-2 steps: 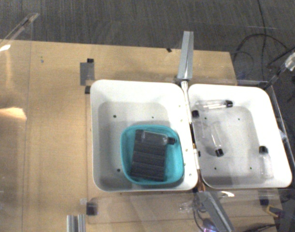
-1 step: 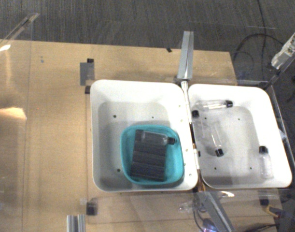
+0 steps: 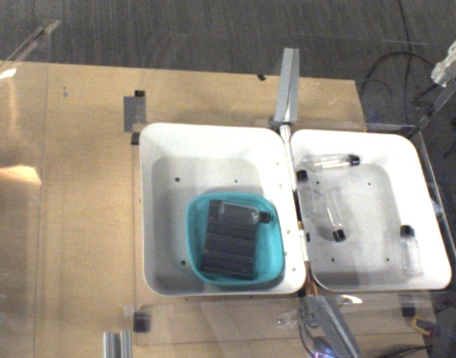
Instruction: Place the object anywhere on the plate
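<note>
We see a teal plate [image 3: 271, 263] in the left white bin [image 3: 160, 222] on the worktop [image 3: 78, 237]. On the plate lies a dark ridged block [image 3: 229, 250], and a clear vial [image 3: 239, 213] with a black cap rests on the plate's far part, touching the block's far end. To the right of the plate, the right white bin [image 3: 377, 274] holds more clear vials [image 3: 328, 161], well apart from the plate. We cannot tell the end effector's state.
</note>
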Robot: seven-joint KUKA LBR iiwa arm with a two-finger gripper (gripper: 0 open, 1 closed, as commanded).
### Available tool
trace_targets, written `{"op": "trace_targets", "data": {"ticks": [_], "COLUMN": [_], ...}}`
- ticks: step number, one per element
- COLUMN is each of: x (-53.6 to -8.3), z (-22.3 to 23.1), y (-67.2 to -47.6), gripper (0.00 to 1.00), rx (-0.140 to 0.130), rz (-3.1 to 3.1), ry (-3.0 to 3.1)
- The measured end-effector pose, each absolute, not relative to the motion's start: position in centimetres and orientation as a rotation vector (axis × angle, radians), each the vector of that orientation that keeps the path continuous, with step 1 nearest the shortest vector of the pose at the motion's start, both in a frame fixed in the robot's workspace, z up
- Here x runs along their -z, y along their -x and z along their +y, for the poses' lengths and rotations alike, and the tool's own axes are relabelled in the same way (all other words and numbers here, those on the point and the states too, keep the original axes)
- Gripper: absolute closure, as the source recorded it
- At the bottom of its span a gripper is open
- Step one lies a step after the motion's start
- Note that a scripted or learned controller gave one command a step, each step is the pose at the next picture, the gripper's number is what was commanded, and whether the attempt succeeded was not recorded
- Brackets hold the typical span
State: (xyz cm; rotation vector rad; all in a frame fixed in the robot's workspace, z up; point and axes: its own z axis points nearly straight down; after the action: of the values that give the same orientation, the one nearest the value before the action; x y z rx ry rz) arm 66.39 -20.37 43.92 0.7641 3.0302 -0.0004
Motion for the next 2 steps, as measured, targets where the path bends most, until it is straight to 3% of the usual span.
{"op": "trace_targets", "data": {"ticks": [1, 2], "x": [-43.9, -43.8], "z": [-20.5, -18.2], "y": [-60.8, -65.9], "gripper": [1.00, 1.00], "rx": [0.001, -0.001], "rz": [3.039, 3.037], "ry": [-0.741, -0.746]}}
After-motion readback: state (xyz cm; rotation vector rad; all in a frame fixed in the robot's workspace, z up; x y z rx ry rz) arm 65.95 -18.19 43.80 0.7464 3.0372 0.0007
